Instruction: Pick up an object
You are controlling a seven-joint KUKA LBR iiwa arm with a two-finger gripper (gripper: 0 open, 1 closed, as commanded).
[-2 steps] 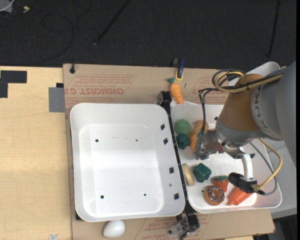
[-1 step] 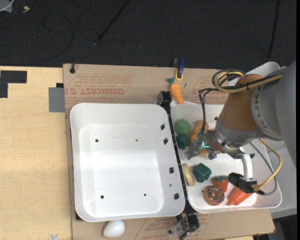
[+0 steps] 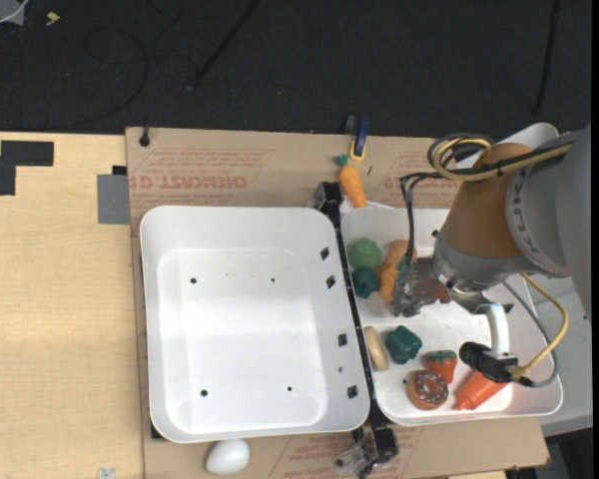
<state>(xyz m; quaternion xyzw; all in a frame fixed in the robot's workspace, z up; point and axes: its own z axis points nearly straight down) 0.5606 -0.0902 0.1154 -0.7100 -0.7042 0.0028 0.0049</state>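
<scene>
The gripper (image 3: 411, 295) is seen low in the right bin (image 3: 539, 399), reached in from the right beneath the grey arm (image 3: 554, 208) and its orange band (image 3: 479, 218). Its tip is a dark, blurred mass, so whether it is parted or closed on anything cannot be told, and nothing is plainly seen held. It is placed just right of an orange piece (image 3: 390, 267), close enough that contact cannot be ruled in or out. A green ball (image 3: 363, 253) lies to the left of that piece, with a dark teal item (image 3: 363, 281) just near of the ball, against the bin's left wall. Nearer the camera, a teal block (image 3: 403, 343) sits just below the gripper, apart from it, and a tan peg (image 3: 377, 350) lies to its left. At the near edge a brown disc (image 3: 427, 390), a small red and green item (image 3: 441, 363) and an orange cone (image 3: 477, 391) are grouped together. A black clip (image 3: 481, 360) on a cable hangs over the cone. A carrot (image 3: 352, 186) rests outside the bins, on the board (image 3: 230, 163) at the far side. The left bin (image 3: 170, 267) lies beside the right one, and a white egg (image 3: 227, 456) lies on the board at its near edge.
</scene>
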